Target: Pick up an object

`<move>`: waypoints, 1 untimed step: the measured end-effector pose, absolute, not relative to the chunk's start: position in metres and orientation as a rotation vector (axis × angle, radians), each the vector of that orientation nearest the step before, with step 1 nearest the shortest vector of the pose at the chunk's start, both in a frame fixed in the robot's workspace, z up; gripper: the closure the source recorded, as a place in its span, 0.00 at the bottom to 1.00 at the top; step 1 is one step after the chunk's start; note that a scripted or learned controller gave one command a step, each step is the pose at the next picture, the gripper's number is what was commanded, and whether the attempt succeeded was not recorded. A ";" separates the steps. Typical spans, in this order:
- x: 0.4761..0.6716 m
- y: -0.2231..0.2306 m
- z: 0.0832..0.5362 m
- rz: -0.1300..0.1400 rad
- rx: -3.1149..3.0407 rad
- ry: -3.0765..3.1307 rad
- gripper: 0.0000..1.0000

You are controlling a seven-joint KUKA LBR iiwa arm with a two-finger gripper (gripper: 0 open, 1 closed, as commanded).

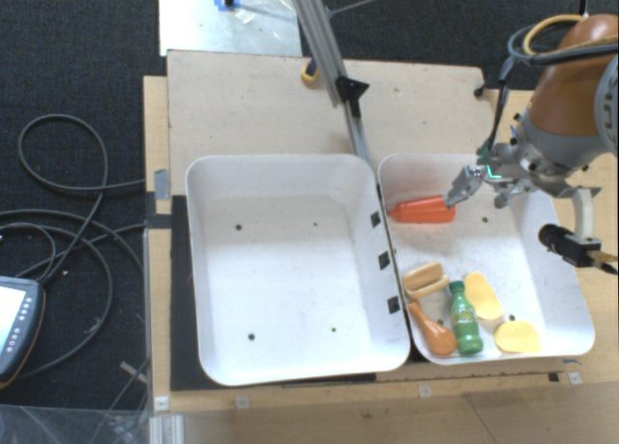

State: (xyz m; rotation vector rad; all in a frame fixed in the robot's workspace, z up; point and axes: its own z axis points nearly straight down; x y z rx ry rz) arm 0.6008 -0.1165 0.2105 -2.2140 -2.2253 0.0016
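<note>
From the camera view, two white bins sit side by side across the middle of the frame. The left bin [280, 268] has nothing lying in it; the right bin [571, 311] holds all the objects. The arm [571, 94] reaches in from the upper right, grey with an orange section, and its gripper [462, 188] hangs over the upper part of the right bin.

The gripper's tip is touching or just beside the right end of an orange carrot-shaped toy [422, 210], which lies roughly level near the bin's upper left corner, close to the divider. Whether the claw is wide, narrow or closed on that end cannot be told from this angle; the toy is not clearly seen between its fingers.

In the lower part of the right bin is a cluster: a hot-dog bun toy [424, 280], an orange drumstick-like piece [432, 330], a green bottle [465, 318], and two yellow pieces [484, 298] [517, 338], packed close and partly touching.

The carrot toy looks like light, hollow plastic, stiff and smooth, so likely slippery. It tapers, so I judge that a grip across its thicker middle would hold better than one at the narrow end, where it may squirt out or pivot. It lies well apart from the cluster, which leaves room around it.
</note>
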 end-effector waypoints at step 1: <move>0.602 -0.117 0.213 -0.002 -2.217 -2.226 0.00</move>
